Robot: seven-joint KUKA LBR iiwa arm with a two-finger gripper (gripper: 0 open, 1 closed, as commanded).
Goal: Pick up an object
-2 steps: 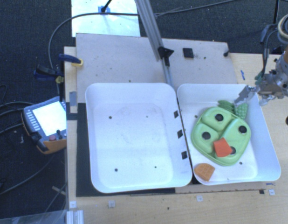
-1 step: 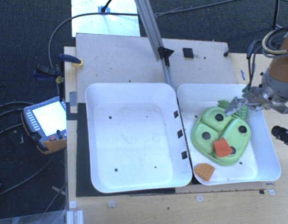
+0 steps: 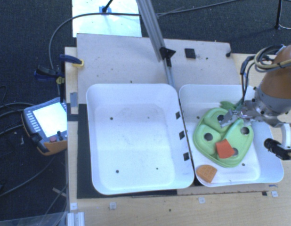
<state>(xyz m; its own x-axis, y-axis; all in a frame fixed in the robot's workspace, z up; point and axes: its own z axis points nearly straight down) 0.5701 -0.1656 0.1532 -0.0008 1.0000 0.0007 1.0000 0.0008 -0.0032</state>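
Note:
In the right bin (image 3: 275, 172) lies a light green moulded piece (image 3: 210, 136) with round holes. A red-orange block (image 3: 224, 149) rests on its lower part. An orange wedge (image 3: 206, 173) sits by the bin's near left corner. A small darker green piece (image 3: 227, 105) pokes out at the moulded piece's far edge. My gripper (image 3: 231, 118) reaches in from the right and hangs low over the upper middle of the green moulded piece, above and slightly right of the red-orange block. Nothing shows as held.
The left bin (image 3: 131, 140) stands beside the right one, their rims meeting near black clips (image 3: 181, 134). A slanted metal pole (image 3: 152, 25) rises behind the bins. A teach pendant (image 3: 45, 126) lies off the bench at left, and a blue clamp (image 3: 70, 59) grips the board's far left corner.

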